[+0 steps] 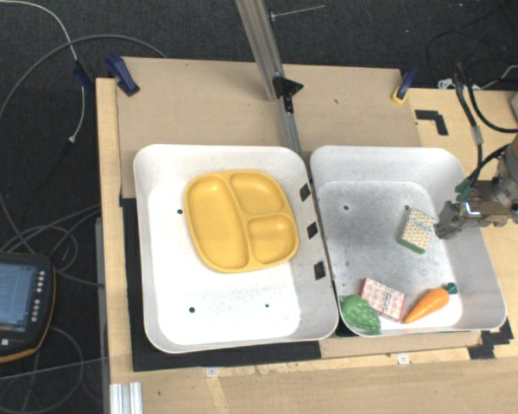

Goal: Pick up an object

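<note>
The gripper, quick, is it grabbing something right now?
Gripper: cannot be told. It sits at the right bin's right side, right beside the small green-edged packet, but no object shows between its tips.

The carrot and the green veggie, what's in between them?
In the camera view, a small pink patterned packet lies between the carrot and the green vegetable, in the right bin.

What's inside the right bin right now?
Right bin holds a carrot, a green leafy toy, a patterned red packet, and a small packet beside the end effector.
</note>
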Controlling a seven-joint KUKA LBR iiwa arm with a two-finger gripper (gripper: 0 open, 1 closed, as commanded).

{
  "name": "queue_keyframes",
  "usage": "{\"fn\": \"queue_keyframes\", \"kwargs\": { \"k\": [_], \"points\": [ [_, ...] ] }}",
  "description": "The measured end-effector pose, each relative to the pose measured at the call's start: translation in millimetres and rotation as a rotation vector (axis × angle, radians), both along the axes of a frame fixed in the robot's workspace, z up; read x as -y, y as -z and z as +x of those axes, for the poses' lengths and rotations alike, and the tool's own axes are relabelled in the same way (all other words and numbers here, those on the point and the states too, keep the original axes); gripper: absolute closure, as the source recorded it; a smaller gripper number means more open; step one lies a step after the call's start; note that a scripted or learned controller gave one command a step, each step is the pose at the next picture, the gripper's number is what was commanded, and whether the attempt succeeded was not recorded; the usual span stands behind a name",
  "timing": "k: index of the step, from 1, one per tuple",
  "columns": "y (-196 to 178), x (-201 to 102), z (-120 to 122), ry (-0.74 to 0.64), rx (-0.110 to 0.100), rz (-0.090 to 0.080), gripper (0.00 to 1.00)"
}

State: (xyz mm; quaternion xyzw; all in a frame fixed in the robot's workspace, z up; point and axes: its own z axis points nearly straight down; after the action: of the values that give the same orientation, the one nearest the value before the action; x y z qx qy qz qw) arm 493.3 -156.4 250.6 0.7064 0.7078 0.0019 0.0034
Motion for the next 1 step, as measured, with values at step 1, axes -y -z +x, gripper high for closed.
{"fn": "queue_keyframes", "kwargs": {
  "k": [1],
  "points": [
    [-4.6,-56.9,21.8,-0.006,-0.005,0.004,1.0]
  ]
}}
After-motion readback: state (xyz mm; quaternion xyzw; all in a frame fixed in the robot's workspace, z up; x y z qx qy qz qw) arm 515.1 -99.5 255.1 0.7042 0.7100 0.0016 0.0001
